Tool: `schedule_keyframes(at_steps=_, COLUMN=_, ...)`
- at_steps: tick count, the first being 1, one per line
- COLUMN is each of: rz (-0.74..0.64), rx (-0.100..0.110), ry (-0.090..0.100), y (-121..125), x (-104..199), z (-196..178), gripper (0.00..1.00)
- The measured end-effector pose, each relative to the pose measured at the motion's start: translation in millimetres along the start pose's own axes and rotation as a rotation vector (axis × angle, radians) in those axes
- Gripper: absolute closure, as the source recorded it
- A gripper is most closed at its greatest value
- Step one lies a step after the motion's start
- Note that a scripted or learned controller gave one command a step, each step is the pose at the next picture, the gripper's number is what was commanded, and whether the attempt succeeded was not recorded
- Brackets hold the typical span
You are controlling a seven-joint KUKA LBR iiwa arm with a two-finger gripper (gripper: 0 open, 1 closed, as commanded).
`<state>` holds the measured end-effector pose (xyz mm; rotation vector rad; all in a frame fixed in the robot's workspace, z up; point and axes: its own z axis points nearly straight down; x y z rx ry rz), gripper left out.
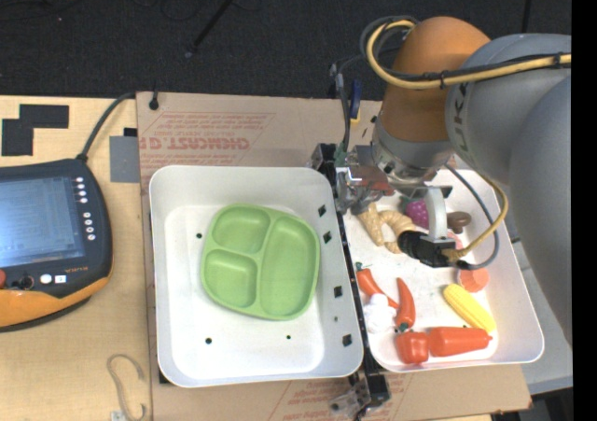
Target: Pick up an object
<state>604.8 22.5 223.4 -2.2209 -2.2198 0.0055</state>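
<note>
Arm over right bin, grip state unreadable.
Gripper [422, 212] sits low at the right bin [522, 316]'s 12 o'clock, among a beige ginger-shaped toy [381, 223] and a pink piece [417, 213]; can't tell if it's grasping anything. Corn [468, 307], carrot [457, 341] and red pepper [405, 303] lie toward 6 o'clock. Green divided plate [260, 260] sits mid left bin [177, 335].

Cardboard sheet [233, 125]: I see red print, upside down and mirrored, too blurred for me to read
Pendant screen [37, 218]: text too small
</note>
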Motion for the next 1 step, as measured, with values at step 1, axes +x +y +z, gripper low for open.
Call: schedule_keyframes(at_steps=1, rz=-0.001, rx=-0.002, ry=0.002, y=-1.8, x=9.5, z=-14.4, gripper=1.0)
